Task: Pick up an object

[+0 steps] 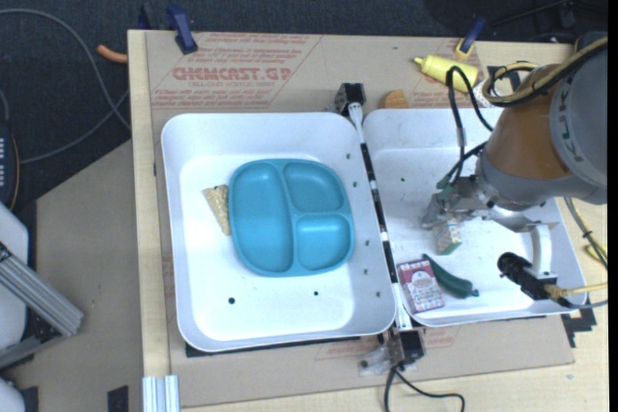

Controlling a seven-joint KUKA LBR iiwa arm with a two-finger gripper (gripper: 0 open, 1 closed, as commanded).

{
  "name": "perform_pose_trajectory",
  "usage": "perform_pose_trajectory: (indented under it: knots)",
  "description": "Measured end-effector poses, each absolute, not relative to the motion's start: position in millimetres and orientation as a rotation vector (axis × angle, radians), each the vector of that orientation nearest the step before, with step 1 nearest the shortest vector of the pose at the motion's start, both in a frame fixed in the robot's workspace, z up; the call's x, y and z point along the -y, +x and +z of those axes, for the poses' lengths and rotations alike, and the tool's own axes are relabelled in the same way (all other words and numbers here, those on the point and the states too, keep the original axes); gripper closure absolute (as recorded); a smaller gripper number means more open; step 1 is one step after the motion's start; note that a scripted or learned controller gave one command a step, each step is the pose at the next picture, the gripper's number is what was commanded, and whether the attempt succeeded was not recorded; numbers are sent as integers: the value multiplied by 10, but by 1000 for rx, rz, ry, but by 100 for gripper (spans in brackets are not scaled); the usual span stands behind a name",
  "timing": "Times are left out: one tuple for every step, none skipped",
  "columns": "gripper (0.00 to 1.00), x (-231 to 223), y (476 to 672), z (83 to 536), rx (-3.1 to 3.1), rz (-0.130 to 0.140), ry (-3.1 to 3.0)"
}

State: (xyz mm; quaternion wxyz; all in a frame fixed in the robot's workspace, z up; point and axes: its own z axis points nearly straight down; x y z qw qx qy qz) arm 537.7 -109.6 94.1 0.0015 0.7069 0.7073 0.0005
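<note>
**White right bin: gripper low over a small speckled piece**

Grey arm [541,140] reaches in from the right of the frame. Its gripper [446,207] sits low in the middle of the right bin [415,135]. Open or closed: cannot tell from this angle.

Likely target is the small speckled piece [447,235], directly under the gripper, touching or nearly so. I cannot tell whether it is gripped or just lying on the bin floor.

Judgement: the step in hand is the grasp. To do it well, centre over the piece, go fully down to the floor, close squarely, then lift straight up. The piece is small and light-looking, so a skewed close could flick it away.

Surroundings, large to small:
- Left bin [193,285], centre-left of the frame, holds a blue divided plate [290,212]. It is well apart and no obstacle.
- Red-and-white packet [420,285], lower left corner of the right bin, near the target.
- Green pod [452,277], just beside the packet and below the gripper. It is the closest clutter, and a low sideways move could nudge it.
- Tan scrap [218,204], at the plate's left edge.
</note>
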Motion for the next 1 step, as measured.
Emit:
perform_pose_trajectory:
  knots:
    - [100, 380, 5599, 1852, -2223, 3, 2219]
